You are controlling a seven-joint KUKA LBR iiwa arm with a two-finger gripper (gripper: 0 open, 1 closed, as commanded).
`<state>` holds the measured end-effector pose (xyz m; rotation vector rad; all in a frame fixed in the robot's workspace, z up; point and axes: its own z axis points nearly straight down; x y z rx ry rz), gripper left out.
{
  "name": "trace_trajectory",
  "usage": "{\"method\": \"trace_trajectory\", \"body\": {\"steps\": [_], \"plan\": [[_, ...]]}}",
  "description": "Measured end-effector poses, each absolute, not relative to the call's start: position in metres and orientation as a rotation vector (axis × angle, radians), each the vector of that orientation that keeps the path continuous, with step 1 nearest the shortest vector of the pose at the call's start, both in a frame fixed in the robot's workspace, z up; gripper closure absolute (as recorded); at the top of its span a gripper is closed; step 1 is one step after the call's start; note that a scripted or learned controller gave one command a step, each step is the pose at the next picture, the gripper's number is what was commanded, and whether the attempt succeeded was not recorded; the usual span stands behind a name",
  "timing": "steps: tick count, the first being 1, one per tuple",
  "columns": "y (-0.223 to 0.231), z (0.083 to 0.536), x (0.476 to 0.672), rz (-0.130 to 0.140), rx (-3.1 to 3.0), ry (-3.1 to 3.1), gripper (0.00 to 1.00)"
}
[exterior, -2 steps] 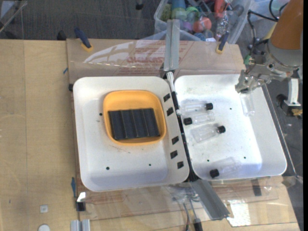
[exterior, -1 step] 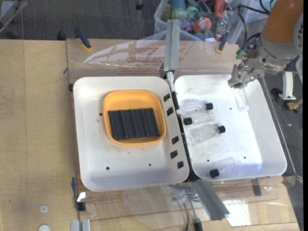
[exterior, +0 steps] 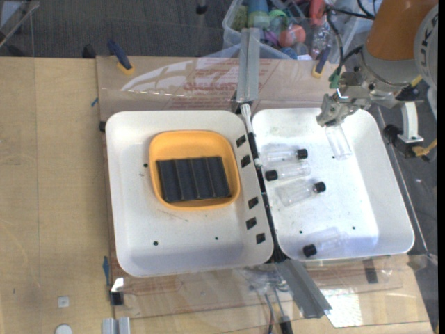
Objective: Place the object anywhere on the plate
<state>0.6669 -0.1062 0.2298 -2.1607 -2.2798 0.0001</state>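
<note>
Pincer (exterior: 332, 117): poised over the far edge of the right bin (exterior: 389, 214), whether spread or pinched cannot be told; nothing is seen between its tips. Clear vials with black caps (exterior: 288, 156) lie loose on the bin floor just below and left of it, likely awaiting pickup. Orange plate (exterior: 158, 145), bearing a dark ribbed block (exterior: 193, 179), sits well left in the other bin (exterior: 125, 242) as the destination.

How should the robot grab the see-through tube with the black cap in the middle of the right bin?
Probably from straight above, jaws closing across the clear middle of the tube. It lies flat, long side left to right, cap at its right end, with free floor on both long sides.
</note>
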Motion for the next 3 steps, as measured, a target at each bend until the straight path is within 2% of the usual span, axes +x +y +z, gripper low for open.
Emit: {"method": "trace_trajectory", "body": {"steps": [2,3], "plan": [[-0.039,0.219,0.667,0.000,-1.713,-2.632,1.00],[-0.031,0.245,0.667,-0.004,-1.511,-2.760,1.00]]}}
